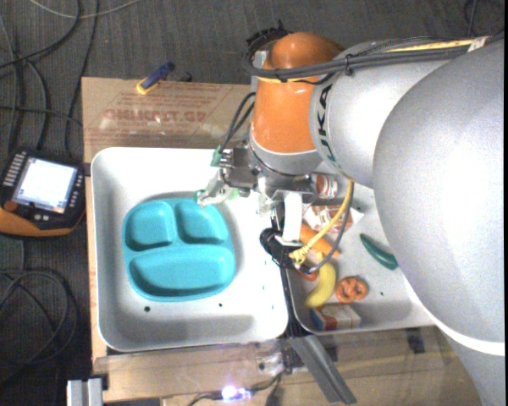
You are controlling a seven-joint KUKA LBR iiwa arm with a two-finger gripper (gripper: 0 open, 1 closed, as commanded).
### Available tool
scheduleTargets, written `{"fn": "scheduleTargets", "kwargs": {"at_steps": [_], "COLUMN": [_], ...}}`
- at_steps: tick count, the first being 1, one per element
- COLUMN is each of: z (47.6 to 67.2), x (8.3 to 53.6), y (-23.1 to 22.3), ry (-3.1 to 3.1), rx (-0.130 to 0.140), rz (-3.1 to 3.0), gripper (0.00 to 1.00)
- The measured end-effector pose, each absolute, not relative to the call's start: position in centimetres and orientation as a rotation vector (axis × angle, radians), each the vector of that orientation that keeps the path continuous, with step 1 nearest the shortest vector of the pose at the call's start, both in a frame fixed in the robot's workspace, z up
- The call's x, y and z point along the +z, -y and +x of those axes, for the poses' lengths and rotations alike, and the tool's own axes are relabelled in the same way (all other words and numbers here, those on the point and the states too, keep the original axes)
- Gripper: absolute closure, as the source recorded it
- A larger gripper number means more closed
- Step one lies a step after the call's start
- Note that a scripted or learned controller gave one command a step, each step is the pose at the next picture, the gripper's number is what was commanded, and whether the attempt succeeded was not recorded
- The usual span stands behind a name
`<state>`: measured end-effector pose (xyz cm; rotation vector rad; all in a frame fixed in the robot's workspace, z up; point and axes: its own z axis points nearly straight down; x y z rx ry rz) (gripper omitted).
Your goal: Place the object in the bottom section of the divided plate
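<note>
White plastic forms two shallow bins side by side on the bench [102, 366]. Nearest the lower edge, the right bin [381, 315] holds a yellow banana [323, 284], an orange pretzel-shaped toy [351, 289], a small red and white box [339, 317] and a teal piece [378, 251] against the arm. Beside it, the left bin [110, 227] holds a turquoise divided plate [180, 248], its wide bottom section toward the lower edge and two smaller sections above. Farther up, the grey arm [423, 159] with its orange band [292, 100] reaches over the divide between the bins. Its tool [220, 189] hangs just above the plate's upper right corner; whether it is wide, narrow or holding anything cannot be told. Beyond the bins lie brown cardboard [152, 117], a small blue and yellow item [155, 77], cables, and a handheld control pendant [39, 191] on the dark floor at far left.
</note>
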<state>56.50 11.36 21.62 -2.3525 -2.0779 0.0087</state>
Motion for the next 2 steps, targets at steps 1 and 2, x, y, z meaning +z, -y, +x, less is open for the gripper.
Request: {"fn": "scheduleTargets", "kwargs": {"at_steps": [1,2], "z": [49.3,49.0], "x": [13.6,9.3], "y": [-11.5,-19.8], "ry": [1.96,1.731], "rx": [0.011,0.002], "rz": [-2.45,-2.637], "gripper": [0.0,0.0]}}
